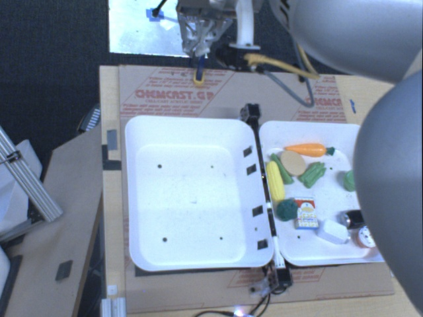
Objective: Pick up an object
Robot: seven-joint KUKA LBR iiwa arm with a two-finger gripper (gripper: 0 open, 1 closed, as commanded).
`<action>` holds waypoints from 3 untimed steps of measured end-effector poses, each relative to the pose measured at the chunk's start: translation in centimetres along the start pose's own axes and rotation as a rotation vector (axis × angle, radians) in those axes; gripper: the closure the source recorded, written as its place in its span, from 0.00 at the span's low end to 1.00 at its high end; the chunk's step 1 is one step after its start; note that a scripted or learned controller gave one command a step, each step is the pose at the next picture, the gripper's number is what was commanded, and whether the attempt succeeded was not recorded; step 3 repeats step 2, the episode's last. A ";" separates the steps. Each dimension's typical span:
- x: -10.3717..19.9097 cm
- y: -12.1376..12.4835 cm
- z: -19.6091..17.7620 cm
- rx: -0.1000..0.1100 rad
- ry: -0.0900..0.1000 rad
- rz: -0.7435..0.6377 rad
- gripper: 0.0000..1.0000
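We see the gripper (199,57) raised beyond the left bin (142,177), fingers pressed on a small yellow piece (198,79). Carrot (308,149) and corn (274,181) lie in the right bin (310,253).

This looks like a robotics lab or test cell, not a home or shop. The bench (165,88) is topped with a protective sheet printed with a plastics brand name, and two shallow white bins (192,190) are clipped together side by side on it. The right bin (310,253) holds toy food and small odds and ends, the kind of mixed props used for trials. A large grey industrial arm (357,18) with trailing cables (291,78) reaches in from the right. Aluminium framing (30,190) stands at the left on dark carpet (46,45).
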State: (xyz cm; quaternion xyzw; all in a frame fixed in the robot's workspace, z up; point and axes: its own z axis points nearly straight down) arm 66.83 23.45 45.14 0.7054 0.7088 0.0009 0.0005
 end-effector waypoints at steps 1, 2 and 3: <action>0.0 0.0 -0.9 -0.001 0.000 0.000 1.00; 0.0 0.0 -0.7 0.000 0.000 0.000 1.00; 0.0 0.0 -0.7 0.000 0.000 0.000 1.00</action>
